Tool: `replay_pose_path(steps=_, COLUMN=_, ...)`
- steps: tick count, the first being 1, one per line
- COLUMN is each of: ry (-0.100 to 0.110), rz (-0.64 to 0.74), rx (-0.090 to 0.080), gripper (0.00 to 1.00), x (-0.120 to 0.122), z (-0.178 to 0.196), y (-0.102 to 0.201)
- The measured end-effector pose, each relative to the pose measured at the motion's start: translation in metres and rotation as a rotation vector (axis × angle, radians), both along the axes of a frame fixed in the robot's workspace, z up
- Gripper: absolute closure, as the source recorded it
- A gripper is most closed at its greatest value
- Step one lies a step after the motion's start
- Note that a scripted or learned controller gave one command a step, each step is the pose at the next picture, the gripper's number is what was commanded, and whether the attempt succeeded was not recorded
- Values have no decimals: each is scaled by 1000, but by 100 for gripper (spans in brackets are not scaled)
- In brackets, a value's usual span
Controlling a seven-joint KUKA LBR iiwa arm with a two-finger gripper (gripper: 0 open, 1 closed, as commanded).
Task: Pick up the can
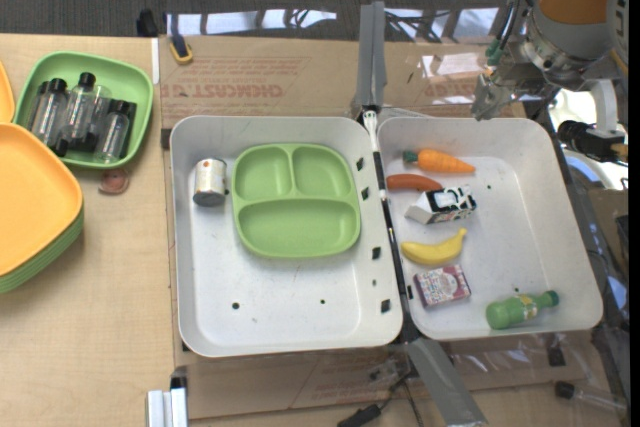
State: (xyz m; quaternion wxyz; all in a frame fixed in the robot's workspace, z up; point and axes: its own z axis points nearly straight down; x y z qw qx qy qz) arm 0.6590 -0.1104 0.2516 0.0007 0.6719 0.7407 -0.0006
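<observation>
Over in the left bin [200, 315], the can [209, 182] lies on its side just beside the left edge of the green divided plate [296, 199], which fills the bin's upper middle. Well apart from the plate, the gripper [497, 87] hangs past the right bin's [570, 245] far rim.

The bench [100, 315] is a light wooden surface. On it lie two shallow white bins side by side: the left bin [200, 315] and the right bin [560, 245], their inner edges touching. A sheet of brown cardboard [260, 80] lies under and behind them. At the left a green tray [135, 80] of small bottles sits beside a stack of orange plates [35, 205].
</observation>
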Motion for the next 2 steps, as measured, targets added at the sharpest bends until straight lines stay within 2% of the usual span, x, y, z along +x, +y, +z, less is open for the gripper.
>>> replay_pose_path(steps=1, ry=2, rz=213, rx=1, gripper=100, x=-50, z=-27, y=11)
replay_pose_path(steps=2, ry=0, rz=209, rx=0, gripper=100, x=0, z=-25, y=28)
